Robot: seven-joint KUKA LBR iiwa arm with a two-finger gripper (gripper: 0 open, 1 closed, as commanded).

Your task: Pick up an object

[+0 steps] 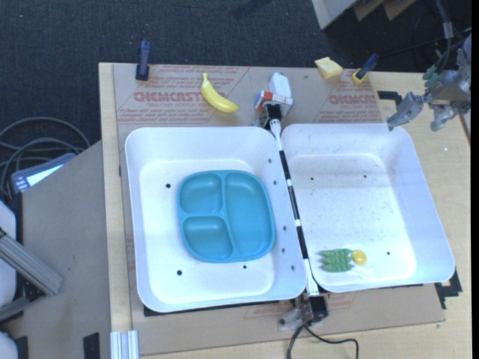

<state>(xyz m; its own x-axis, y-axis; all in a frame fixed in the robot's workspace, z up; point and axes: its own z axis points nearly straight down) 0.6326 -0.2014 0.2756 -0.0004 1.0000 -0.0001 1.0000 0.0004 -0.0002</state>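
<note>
Gripper [419, 111] parked up at right bin's [419, 163] far corner, open and empty; toy [343, 259] sits well clear, ungrasped.

Robotics lab bench setup. Evidence: plywood bench top [187, 96] lined with printed cardboard, carrying two white bins [142, 163] [419, 170] clipped together along the middle seam. Blue clamps [142, 58] [364, 67] hold the board at its far edge. Loose cables [34, 144] coiled on dark carpet [112, 13] to the left; wiring [314, 335] exits at the near edge. Props are toys: plastic banana [217, 96], blue divided tray [226, 215].
</note>
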